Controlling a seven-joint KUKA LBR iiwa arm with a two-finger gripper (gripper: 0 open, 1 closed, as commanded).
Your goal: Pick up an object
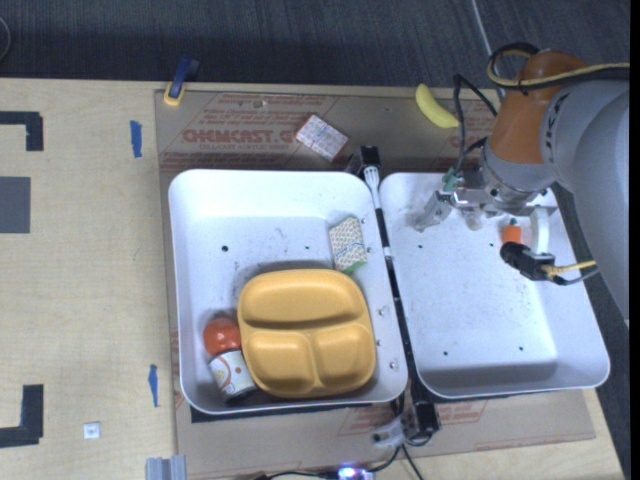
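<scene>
The arm reaches low over the right bin's [500, 353] far edge; its gripper [440, 208] state I cannot tell. A yellow tray [305, 330] fills the left bin's [200, 268] near corner.

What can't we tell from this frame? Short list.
- Gripper: seen from above over the right bin; the wrist hides whether the fingers are open or shut, or hold anything.
- Yellow tray in the left bin: covers the floor beneath and part of the orange-topped bottle.
- Patterned packet: print too small to read.
- Card behind the bins: too small to identify.
- Arm: cut off by the right edge.
</scene>
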